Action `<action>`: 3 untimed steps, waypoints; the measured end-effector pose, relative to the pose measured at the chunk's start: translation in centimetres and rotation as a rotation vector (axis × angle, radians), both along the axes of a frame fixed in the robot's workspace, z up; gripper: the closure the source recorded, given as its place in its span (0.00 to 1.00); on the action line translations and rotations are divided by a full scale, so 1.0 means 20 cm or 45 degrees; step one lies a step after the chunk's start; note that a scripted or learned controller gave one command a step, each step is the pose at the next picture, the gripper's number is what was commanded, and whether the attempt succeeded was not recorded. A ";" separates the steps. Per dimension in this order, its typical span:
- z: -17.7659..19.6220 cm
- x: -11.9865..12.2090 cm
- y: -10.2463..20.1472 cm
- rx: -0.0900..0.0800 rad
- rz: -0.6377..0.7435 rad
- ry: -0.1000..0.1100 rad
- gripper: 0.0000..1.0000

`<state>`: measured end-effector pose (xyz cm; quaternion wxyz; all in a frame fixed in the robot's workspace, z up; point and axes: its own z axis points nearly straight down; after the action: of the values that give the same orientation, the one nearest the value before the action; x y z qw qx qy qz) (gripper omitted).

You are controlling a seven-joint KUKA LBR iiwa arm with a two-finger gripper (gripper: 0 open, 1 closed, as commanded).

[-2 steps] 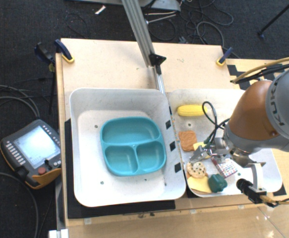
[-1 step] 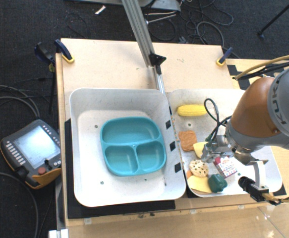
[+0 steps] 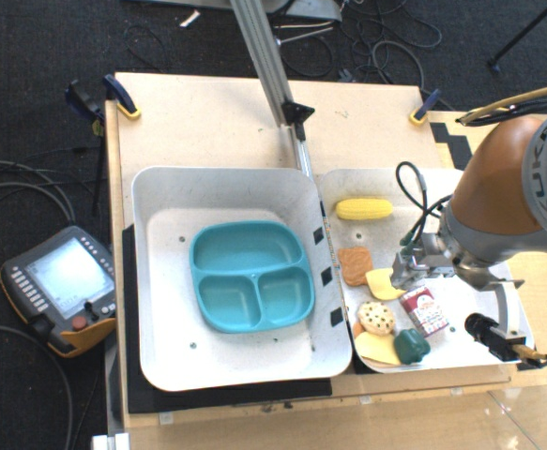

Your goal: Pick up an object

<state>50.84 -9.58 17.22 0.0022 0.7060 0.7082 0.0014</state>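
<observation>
Metal gripper (image 3: 405, 272) seemingly touching yellow wedge (image 3: 383, 284)

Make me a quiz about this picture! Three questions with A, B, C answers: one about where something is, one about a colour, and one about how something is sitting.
1. Where is the corn cob?
A. In the right bin
B. In the left bin
C. On the floor

2. What colour is the divided tray?
A. Red
B. Teal
C. Black

3. How is the divided tray sitting?
A. Flipped upside down
B. Standing on its edge
C. Flat, open side up

Answers:
1 A: the corn cob lies near the back of the right bin.
2 B: the tray in the left bin is teal.
3 C: all three of its compartments face up.
</observation>
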 end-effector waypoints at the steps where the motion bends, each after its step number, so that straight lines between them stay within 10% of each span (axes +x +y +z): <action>1: 0.31 0.00 -0.01 -0.001 0.000 -0.003 1.00; 2: 0.63 0.02 -0.03 -0.001 0.000 -0.003 1.00; 3: 0.51 0.09 0.22 0.003 0.005 0.010 1.00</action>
<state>52.61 -5.12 27.35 -0.0014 0.7047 0.7095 -0.0004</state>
